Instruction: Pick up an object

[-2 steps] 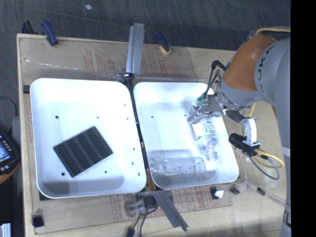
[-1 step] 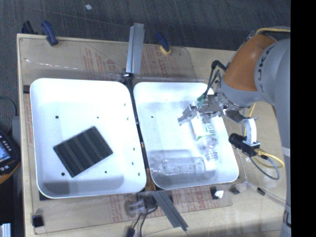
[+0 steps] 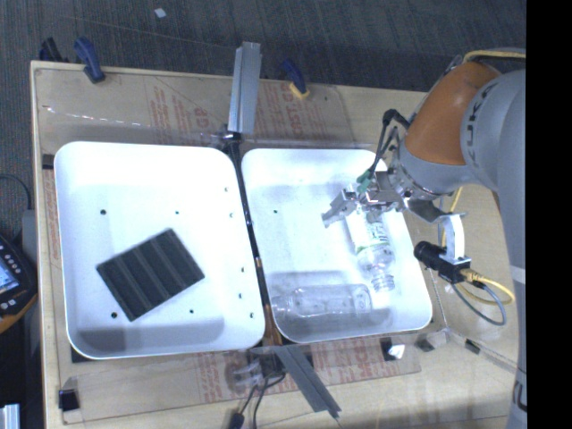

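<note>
My gripper hangs over the upper right part of the right bin, at the end of the grey arm with its orange band. Just below it a clear plastic bottle with a white label lies lengthwise along the bin's right wall, its top end right at the gripper. A second clear bottle lies crosswise along the bin's near wall. In the left bin a black ribbed flat slab lies at a slant in the near left part.
A grey metal bar stands up behind the seam between the two bins. Blue clamps grip the bench's far edge. A dark device sits at the left edge of the view.
</note>
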Motion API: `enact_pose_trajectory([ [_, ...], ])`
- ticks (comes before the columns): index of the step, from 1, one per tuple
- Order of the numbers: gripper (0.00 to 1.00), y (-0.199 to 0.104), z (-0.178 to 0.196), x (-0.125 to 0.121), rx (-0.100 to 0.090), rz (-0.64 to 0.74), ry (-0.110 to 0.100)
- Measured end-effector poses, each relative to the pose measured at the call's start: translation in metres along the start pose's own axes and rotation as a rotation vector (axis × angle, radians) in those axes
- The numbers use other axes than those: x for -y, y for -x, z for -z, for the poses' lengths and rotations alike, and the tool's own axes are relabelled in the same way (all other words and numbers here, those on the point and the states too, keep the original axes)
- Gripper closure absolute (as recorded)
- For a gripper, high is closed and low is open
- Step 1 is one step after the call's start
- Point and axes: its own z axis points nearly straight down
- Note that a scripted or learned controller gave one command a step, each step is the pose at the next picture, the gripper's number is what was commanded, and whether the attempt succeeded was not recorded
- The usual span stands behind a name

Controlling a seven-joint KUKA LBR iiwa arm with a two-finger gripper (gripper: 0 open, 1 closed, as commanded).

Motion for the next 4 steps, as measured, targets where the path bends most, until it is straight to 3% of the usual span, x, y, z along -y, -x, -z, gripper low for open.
enact_pose_trajectory([
  [1,1.00,0.000,0.009,0.000,0.000,0.005,-0.002],
  [2,0.00,0.000,0.009,0.000,0.000,0.005,-0.002],
  [3,0.00,0.005,-0.018,-0.008,0.002,0.056,0.005],
  [4,0.00,0.005,-0.009,0.008,0.002,0.090,0.005],
])
